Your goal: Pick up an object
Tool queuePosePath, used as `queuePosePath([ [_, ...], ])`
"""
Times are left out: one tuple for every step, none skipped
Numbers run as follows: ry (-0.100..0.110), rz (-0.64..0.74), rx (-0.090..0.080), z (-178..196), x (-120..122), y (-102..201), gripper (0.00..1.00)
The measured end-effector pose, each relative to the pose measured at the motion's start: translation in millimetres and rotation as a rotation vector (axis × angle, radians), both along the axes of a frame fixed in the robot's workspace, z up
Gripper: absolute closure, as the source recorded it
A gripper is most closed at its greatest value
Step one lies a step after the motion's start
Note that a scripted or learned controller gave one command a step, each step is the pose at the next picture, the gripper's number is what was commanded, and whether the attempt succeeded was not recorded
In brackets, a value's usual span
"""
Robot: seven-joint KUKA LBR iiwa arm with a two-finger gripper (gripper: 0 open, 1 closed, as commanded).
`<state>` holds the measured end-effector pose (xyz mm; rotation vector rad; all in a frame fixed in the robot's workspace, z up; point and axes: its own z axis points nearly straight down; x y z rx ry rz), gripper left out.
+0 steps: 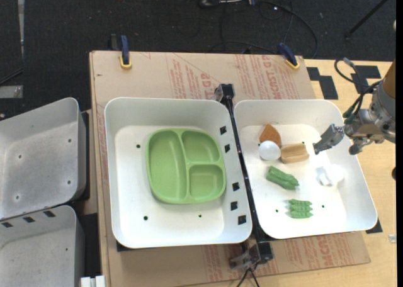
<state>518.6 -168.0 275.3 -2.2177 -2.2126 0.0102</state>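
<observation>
Camera view: gripper [340, 139] hovers wide and empty over the right bin's [362, 216] right edge; nothing lifted; pick remains ahead.

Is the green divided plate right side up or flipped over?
Right side up. The green divided plate lies flat in the left bin, its three hollow compartments facing up.

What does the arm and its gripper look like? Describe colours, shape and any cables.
At the view's right edge the arm shows a grey metal wrist section with an orange-brown part above it. The gripper has two dark grey, angular fingers on a metallic base. Dark cables loop beside the wrist.
</observation>
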Motion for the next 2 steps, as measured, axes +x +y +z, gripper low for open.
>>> queuePosePath([
  [-0.01,0.003,-0.002,6,2,0,0.0],
  [-0.006,0.001,0.0,-57,4,6,0.0],
])
